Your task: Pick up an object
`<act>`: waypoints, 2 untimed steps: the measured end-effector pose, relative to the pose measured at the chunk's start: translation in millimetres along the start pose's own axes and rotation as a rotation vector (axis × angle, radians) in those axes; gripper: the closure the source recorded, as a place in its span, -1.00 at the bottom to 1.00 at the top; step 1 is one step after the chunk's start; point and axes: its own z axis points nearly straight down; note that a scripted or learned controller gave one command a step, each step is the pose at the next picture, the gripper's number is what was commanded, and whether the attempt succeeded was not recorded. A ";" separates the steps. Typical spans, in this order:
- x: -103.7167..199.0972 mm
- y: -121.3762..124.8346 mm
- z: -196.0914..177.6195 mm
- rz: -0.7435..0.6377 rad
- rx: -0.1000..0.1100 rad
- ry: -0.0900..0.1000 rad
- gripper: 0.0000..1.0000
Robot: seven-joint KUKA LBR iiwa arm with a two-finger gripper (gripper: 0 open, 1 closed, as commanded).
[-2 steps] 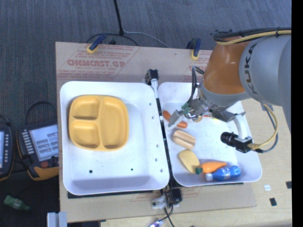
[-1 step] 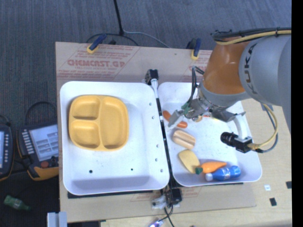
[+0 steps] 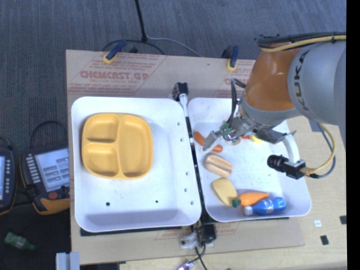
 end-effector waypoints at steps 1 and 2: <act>0.2 0.0 0.1 0.000 0.000 0.001 -1.00; 0.2 0.0 0.1 0.000 0.000 0.001 -1.00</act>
